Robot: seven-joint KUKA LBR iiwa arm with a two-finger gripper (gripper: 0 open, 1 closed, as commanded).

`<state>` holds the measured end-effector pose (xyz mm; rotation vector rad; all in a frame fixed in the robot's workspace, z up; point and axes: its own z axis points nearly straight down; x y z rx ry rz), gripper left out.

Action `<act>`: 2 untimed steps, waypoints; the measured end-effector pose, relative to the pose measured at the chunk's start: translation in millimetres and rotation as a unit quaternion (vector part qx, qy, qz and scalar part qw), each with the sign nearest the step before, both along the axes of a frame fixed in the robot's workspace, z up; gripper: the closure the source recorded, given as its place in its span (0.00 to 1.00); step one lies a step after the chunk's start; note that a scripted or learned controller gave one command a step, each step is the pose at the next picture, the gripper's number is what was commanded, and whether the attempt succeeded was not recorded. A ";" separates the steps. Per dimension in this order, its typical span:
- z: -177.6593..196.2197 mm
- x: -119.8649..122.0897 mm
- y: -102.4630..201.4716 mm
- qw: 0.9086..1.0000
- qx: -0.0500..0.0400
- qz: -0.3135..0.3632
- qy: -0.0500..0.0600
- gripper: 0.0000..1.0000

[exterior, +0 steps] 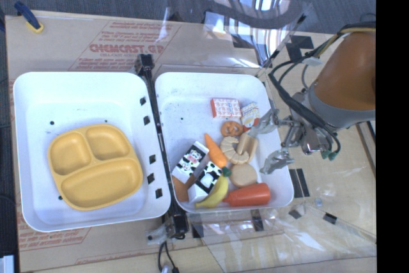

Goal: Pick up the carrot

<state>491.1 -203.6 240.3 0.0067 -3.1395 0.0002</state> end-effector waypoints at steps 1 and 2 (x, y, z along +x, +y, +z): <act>-134.0 20.2 39.5 0.999 -0.001 -0.031 -0.006 0.00; -148.4 31.9 41.0 0.984 0.000 -0.176 -0.002 0.00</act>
